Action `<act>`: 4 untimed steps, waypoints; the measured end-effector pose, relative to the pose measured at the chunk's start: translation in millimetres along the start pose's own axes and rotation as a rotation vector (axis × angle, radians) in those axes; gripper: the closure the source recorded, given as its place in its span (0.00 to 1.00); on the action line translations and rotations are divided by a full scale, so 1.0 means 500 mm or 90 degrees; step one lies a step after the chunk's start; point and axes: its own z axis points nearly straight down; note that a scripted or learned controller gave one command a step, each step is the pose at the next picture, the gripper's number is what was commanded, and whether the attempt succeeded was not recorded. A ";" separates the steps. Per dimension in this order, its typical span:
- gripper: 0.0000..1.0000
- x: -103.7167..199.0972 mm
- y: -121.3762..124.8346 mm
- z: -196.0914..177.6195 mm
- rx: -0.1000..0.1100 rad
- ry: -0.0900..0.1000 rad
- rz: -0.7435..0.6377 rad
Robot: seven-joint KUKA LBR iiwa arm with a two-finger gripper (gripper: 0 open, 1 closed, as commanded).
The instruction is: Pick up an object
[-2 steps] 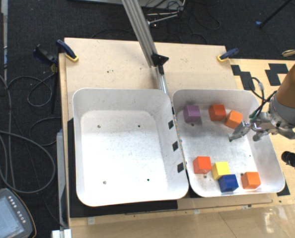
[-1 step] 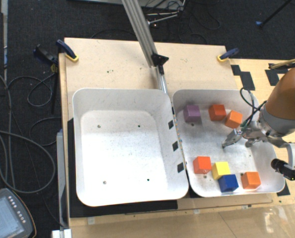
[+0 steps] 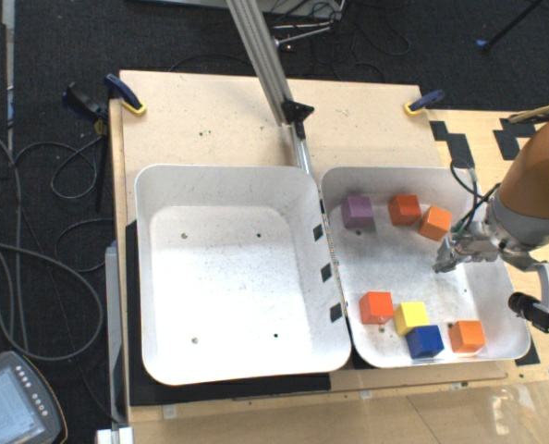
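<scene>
The right bin holds several small cubes. A purple cube sits at its back left, with an orange cube and a lighter orange cube beside it. Near the front lie an orange-red cube, a yellow cube, a blue cube and an orange cube. My gripper hangs low over the right side of this bin, just in front of the lighter orange cube, pointing left. Nothing shows between its fingers.
The left bin lies beside the right one on the tan bench. A metal pole slants from the back toward the bins' shared edge. Clamps sit at the bench's back corners.
</scene>
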 end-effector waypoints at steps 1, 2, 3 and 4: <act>1.00 0.011 -0.014 -0.105 -0.001 0.000 -0.002; 1.00 0.015 -0.025 -0.198 -0.002 -0.001 -0.002; 1.00 0.014 -0.021 -0.285 -0.003 -0.001 -0.002; 1.00 0.111 0.012 -0.300 -0.001 0.001 -0.006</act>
